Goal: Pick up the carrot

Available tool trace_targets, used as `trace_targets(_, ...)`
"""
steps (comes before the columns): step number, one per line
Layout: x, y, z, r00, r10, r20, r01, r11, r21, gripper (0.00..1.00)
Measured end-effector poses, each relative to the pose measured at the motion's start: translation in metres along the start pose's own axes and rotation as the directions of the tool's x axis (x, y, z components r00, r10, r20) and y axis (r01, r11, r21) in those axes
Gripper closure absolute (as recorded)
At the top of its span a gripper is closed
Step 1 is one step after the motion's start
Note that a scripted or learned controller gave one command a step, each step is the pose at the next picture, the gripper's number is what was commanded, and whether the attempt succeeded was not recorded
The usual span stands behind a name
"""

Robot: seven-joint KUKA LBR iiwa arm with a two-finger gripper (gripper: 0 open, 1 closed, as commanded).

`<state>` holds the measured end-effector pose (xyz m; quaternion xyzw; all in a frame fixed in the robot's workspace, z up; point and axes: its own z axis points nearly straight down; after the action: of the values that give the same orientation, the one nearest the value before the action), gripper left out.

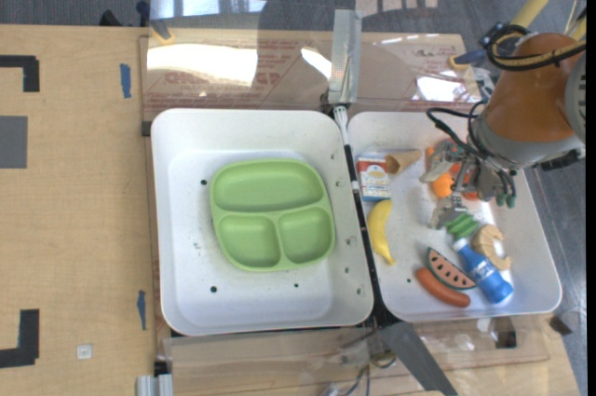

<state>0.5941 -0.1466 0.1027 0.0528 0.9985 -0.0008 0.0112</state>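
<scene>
Right bin [545,282]: holds toy foods. Arm w/ tool [456,189] low over far-centre clutter; jaw state can't tell. Carrot [444,181]: orange, right at tool, crowded by neighbours. Risk: tool may catch a neighbouring item or slip off, given tight packing.

The gripper [453,198] hangs over the right bin [540,292], right at the carrot [445,183].

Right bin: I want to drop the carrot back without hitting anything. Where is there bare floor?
Bare floor lies along the right bin's right wall and at its near-left corner, below the banana. The middle is crowded: carrot, watermelon slice, hot dog, blue bottle.
</scene>
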Motion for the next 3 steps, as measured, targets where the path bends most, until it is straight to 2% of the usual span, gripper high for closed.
trace_targets(1, -0.003, 0.001, -0.012, 1.000, -0.001, 0.009, 0.001, 1.000, 0.001, 1.00)
trace_targets(2, -0.029, 0.072, -0.110, 0.998, -0.055, -0.007, 0.055, 0.998, -0.003, 1.00)
trace_targets(3, -0.035, 0.062, -0.082, 0.997, 0.073, -0.019, -0.073, 0.997, 0.000, 1.00)
